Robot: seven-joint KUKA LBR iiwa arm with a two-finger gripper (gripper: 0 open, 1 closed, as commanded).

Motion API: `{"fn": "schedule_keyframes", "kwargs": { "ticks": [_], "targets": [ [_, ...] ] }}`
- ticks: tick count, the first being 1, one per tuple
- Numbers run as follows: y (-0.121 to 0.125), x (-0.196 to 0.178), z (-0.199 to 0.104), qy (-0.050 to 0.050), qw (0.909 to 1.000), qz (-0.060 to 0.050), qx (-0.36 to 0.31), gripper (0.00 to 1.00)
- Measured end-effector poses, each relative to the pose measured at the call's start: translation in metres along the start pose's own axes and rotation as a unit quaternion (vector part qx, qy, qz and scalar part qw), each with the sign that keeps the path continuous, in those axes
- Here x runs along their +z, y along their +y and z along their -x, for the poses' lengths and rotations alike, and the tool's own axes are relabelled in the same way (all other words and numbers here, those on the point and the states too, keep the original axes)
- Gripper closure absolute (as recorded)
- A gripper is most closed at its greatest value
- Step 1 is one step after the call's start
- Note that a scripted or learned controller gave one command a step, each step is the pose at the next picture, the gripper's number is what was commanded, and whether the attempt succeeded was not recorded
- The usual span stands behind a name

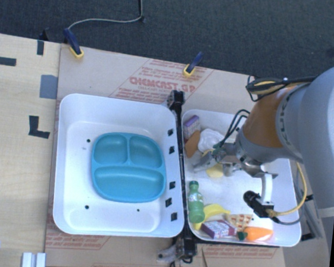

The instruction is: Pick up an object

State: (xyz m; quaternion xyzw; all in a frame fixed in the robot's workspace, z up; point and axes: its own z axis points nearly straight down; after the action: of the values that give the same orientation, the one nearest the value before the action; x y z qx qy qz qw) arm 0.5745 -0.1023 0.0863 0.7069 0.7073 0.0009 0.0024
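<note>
My gripper (210,162) is down in the upper left part of the right bin (229,195), under the grey wrist with its orange band. Beside its tip lies a small pale yellow piece (215,172). Just above it are a white crumpled packet (209,138) and a brown item (193,141). A small pinkish container (191,125) sits in the bin's top left corner. Along the bin's front lie a green bottle (195,204), a yellow banana (217,211), a purple box (217,228), a waffle piece (239,221) and an orange carrot (256,234). The wrist hides what is under the gripper.
The left bin (75,149) holds a blue divided plate (129,166). A black divider (176,155) runs between the two bins. A cable with a black plug (256,201) hangs from the arm over the right bin. Both bins rest on cardboard.
</note>
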Motion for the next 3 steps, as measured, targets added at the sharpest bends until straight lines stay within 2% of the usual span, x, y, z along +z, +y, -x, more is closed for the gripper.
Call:
{"fn": "schedule_keyframes", "kwargs": {
  "ticks": [1,2,3],
  "targets": [
    [0.0,-0.01,0.001,-0.001,1.0,0.0,0.0,1.0],
    [0.0,-0.01,0.001,-0.001,1.0,0.0,0.0,0.0],
    [0.063,0.001,-0.007,-0.001,1.0,-0.001,0.0,0.0]
  ]
}}
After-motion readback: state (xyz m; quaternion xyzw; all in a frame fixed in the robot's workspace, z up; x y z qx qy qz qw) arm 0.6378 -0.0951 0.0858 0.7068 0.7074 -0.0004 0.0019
